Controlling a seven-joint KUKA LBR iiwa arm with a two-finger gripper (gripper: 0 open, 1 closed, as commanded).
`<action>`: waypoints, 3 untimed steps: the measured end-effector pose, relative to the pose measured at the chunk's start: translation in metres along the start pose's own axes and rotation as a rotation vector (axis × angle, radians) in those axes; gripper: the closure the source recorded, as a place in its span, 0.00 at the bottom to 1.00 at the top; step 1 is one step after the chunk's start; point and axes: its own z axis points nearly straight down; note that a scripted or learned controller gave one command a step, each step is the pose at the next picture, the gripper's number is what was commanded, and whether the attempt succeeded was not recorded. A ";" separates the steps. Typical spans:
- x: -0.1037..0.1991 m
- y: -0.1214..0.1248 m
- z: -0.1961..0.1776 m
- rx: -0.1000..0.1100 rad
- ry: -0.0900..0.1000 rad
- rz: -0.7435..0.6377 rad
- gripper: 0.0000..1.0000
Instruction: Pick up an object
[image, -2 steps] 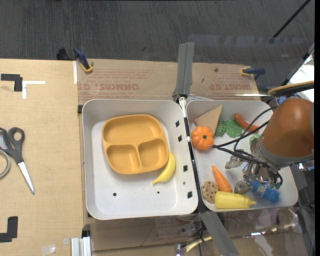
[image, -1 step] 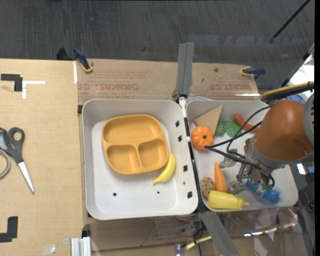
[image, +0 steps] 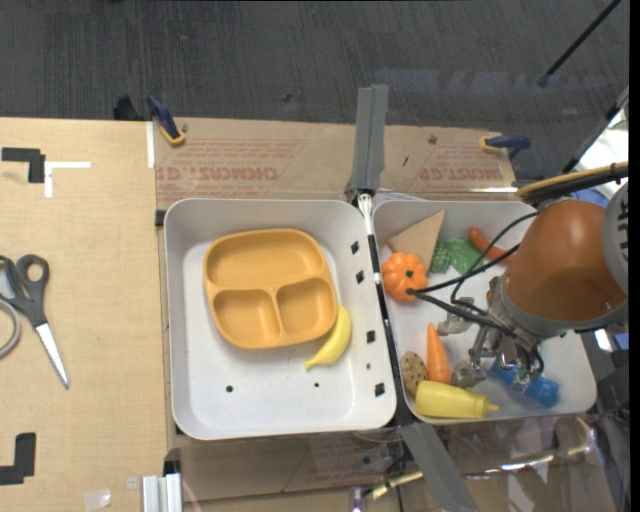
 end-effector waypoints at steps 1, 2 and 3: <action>-0.151 -0.067 0.011 -0.006 0.029 -0.033 0.00; -0.143 -0.109 0.010 -0.005 0.028 0.047 0.00; -0.166 -0.081 0.013 -0.003 0.044 0.109 0.00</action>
